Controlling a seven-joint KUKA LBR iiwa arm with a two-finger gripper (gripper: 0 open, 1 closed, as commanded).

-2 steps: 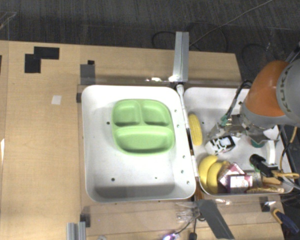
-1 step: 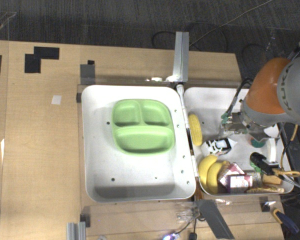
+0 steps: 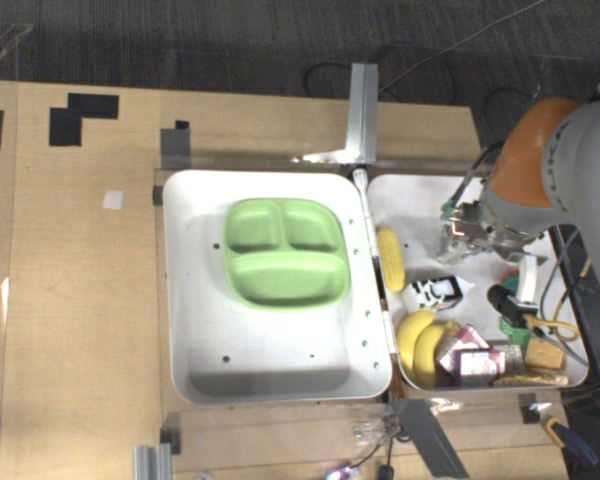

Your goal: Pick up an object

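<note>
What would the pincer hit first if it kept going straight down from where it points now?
Probably the bare white floor of the right bin. The pincer hangs above an open patch there, apart from the corn cob and the black-and-white toy; depth is unclear.

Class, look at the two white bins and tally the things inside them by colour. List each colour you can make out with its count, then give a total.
Green: 1, the divided tray
Yellow: 2, the corn cob and the banana bunch
Black and white: 1, the small toy
Dark maroon: 1, the packet
Tan: 1, the block
Total: 6 that can be told apart; the things under the gripper are too cluttered to count.
</note>
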